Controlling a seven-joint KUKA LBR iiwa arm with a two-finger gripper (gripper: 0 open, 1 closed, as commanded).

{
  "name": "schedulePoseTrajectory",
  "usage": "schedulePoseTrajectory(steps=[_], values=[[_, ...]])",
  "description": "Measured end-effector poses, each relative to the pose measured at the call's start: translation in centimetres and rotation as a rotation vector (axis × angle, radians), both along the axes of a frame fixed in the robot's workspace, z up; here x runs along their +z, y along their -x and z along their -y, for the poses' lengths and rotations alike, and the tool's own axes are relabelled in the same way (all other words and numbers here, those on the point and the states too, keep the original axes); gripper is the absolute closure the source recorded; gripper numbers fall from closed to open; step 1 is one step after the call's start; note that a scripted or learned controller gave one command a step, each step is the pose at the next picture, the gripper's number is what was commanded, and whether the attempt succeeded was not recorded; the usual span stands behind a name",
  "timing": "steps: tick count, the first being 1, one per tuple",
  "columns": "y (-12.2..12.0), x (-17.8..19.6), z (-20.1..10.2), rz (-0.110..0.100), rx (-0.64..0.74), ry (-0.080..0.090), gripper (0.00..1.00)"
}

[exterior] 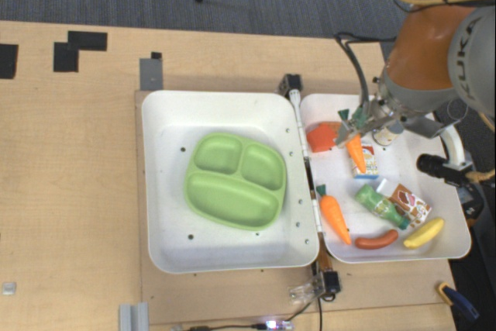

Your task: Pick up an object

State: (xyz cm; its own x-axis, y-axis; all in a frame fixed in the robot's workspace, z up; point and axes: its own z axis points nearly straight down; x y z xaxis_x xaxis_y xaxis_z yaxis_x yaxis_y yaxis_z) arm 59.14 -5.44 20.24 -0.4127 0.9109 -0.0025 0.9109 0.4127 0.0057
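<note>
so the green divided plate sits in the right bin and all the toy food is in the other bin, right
Not quite. The camera view shows the green divided plate in the left bin, not the right one. The toy food, such as the banana and sausage, is in the other bin, as you said.

Fixed overhead cam, slanted down over both bins (155, 167).

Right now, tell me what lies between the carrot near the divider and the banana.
In the camera view, a red sausage lies between the carrot and the banana.
</note>
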Motion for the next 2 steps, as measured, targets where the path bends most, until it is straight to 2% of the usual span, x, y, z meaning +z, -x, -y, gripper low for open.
schedulePoseTrajectory(steps=[1,2], values=[[2.0,4.5,-1.5,0.001,0.709,0.005,1.0],[7.8,0.6,0.8,-0.002,0.566,0.003,1.0]])
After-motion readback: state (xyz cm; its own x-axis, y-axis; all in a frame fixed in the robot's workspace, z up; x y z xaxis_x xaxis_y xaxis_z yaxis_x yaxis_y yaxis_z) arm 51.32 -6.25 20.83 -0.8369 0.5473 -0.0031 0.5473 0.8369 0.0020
